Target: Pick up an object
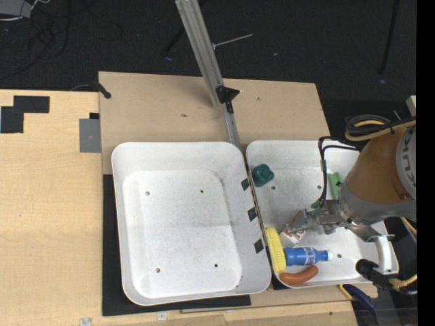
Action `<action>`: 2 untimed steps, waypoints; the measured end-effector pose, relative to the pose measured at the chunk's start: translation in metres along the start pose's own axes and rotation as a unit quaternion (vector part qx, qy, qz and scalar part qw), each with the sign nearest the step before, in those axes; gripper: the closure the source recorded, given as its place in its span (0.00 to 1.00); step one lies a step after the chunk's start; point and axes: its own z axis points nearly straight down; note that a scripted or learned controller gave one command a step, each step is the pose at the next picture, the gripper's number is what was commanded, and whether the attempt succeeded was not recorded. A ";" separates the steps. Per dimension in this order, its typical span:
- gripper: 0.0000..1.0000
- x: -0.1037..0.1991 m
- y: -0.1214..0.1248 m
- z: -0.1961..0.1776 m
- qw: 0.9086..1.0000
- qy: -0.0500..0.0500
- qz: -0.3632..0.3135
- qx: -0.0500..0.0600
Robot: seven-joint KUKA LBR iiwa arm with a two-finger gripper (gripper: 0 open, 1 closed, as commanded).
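My gripper (304,223) is low in the right bin (292,156), reaching in from the right under the orange-banded wrist. Just below its tip lies a small red-and-white object (293,236), very close to or touching it. A blue bottle (306,256) lies on its side nearer the front. Along the front wall curves an orange-red sausage shape (299,275). A yellow brush-like piece (274,250) rests against the divider. At the bin's far left corner sits a dark green lump (262,175). A bright green piece (334,183) shows beside the arm.
The left bin (129,161) sits beside the right one, joined by black clips along the divider. A slanted aluminium bar (204,53) rises behind the bins. Cables hang at the arm's right side.
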 end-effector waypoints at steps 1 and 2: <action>1.00 -0.001 0.002 -0.011 1.000 -0.001 0.004 -0.003; 1.00 -0.001 0.005 -0.053 1.000 0.000 0.000 0.007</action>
